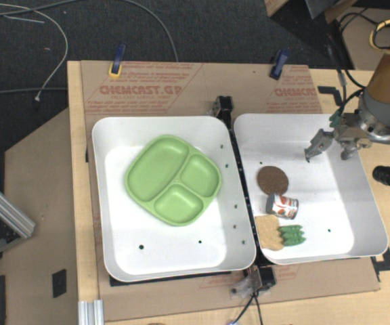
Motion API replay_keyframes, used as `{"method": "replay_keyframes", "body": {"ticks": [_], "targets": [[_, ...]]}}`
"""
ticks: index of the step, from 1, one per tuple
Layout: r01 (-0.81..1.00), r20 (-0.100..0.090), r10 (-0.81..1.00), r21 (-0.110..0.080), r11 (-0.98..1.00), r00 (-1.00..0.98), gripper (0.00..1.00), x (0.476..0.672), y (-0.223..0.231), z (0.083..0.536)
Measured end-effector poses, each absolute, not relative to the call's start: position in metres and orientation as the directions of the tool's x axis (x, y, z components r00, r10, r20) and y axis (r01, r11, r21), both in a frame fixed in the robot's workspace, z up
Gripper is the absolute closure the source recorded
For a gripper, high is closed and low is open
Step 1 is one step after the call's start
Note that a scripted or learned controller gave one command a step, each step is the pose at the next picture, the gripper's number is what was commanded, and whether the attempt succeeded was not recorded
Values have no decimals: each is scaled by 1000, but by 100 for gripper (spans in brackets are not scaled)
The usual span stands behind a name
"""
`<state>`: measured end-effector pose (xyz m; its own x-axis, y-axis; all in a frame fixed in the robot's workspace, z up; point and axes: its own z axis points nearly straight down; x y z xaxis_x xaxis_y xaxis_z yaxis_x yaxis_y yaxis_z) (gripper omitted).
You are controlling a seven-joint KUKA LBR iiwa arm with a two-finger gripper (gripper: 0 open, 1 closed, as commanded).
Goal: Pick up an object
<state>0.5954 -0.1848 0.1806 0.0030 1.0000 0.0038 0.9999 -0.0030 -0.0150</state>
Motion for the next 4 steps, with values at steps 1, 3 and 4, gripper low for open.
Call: {"method": "replay_keyframes", "body": {"ticks": [1,3,4], "targets": [[1000,1,1000,-1,0,0,0,599,-184,189],[1000,1,1000,-2,0,0,0,606,-185,85],[1000,1,1000,1,1,-1,100,607,-185,97]]}}
